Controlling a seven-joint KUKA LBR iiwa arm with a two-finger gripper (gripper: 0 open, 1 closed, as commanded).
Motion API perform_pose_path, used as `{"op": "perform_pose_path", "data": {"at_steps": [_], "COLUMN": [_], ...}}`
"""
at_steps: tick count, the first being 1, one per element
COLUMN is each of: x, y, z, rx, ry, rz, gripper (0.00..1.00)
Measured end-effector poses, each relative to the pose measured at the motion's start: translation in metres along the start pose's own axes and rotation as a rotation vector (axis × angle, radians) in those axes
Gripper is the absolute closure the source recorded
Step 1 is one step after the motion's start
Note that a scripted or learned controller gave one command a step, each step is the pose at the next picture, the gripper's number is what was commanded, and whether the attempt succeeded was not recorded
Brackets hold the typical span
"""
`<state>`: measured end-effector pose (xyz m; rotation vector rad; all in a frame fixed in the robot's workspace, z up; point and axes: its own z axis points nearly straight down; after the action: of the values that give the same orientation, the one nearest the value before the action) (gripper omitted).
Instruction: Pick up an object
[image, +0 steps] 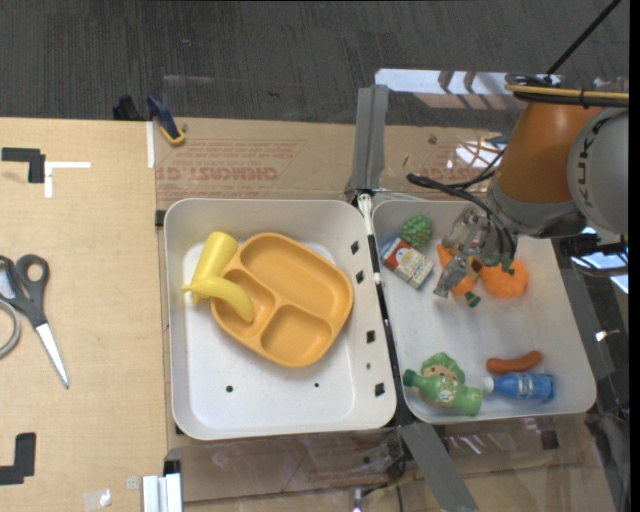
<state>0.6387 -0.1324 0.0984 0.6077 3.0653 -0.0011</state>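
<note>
Gripper (462, 272) low in right bin (570, 300), fingers closed on small orange toy piece (463, 285), its long axis slanting upper-left to lower-right, orange pumpkin toy (503, 281) just right of it, snack box (405, 262) left.

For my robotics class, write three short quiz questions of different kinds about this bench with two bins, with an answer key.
1. True or false: the banana lies in the same bin as the orange divided plate.
2. Multiple choice: what lies nearest the tool? A) scissors B) orange toy C) blue bottle
3. Fill in: the scissors lie on the bench, outside the bins, to the ____ of the picture.

Key
1. True; both lie in the left bin.
2. B; the orange toy sits beside the tool in the right bin, while the blue bottle lies near the front wall.
3. left
</note>
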Motion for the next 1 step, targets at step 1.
{"op": "perform_pose_path", "data": {"at_steps": [1], "x": [-0.0017], "y": [0.0009], "z": [-0.0109], "rx": [-0.001], "ry": [-0.006], "rz": [-0.002], "gripper": [1.0]}}
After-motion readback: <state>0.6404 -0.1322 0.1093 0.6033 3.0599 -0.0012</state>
